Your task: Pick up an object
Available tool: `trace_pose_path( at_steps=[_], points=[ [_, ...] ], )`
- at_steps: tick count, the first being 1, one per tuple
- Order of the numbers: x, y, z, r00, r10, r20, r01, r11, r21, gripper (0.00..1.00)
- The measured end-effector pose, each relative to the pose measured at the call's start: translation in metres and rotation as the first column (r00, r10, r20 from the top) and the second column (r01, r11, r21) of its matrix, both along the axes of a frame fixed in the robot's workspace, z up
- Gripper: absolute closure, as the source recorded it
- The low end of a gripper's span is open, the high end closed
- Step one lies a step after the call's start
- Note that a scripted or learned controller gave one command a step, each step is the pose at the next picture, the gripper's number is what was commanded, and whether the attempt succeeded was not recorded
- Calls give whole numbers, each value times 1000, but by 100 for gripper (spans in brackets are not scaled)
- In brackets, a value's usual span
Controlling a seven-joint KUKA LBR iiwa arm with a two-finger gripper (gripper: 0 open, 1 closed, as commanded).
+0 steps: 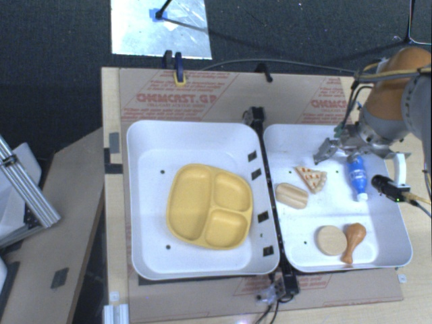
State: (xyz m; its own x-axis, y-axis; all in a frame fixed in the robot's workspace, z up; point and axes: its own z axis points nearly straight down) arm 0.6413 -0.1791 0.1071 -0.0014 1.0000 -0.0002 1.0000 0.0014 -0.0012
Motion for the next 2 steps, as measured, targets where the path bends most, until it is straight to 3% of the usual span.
trace_pose_path(
  at_steps=[1,2],
  points=[
    [2,0,15,1000,1,7,-1,1000,-1,100],
    [-3,-5,76,1000,-1,8,1,1000,-2,100]
  ],
)
